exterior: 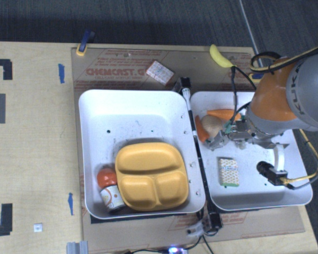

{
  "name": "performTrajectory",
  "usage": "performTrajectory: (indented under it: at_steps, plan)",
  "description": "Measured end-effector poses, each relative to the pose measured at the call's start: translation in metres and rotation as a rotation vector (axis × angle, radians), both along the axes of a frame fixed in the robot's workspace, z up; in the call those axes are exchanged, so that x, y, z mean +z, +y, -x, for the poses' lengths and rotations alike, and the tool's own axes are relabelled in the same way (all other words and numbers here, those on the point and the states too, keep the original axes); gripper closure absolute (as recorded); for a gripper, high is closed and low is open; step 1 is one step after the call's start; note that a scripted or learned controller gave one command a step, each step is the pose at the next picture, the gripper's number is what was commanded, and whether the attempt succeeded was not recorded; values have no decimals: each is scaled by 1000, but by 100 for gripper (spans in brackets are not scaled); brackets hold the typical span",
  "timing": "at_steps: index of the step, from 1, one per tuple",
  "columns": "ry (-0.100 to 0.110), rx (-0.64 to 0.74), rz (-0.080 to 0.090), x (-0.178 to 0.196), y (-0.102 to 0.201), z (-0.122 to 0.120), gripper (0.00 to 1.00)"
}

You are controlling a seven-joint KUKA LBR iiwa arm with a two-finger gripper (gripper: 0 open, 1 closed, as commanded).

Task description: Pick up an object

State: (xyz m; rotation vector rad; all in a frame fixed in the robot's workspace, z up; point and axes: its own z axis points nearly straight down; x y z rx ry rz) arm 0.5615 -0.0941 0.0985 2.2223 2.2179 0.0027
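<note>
— Orange and tan, that lump near the far left corner of the right bin (302, 197): is that what you're after?

— I judge so. My pincer (222, 141) hangs low in that bin, right beside the orange thing (209, 125), perhaps touching it. Whether the pincer is open or closed I cannot tell; the wrist hides too much.

— So nothing is picked up yet?

— Nothing that I can show. No object sits visibly in my grip, so the lift itself is left to do.

— What else is in there?

— In the right bin, a small packet (228, 172) lies flat near the middle, just beside my pincer. In the left bin (95, 105), a yellow divided tray (151, 173) fills the near half, and a small bottle with an orange cap (109, 188) is tucked against the tray by the near left corner.
</note>
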Motion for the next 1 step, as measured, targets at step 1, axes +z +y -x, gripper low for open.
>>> performTrajectory:
  at_steps: [1]
  plan:
    - [-1,1,1,-12,-4,46,0]
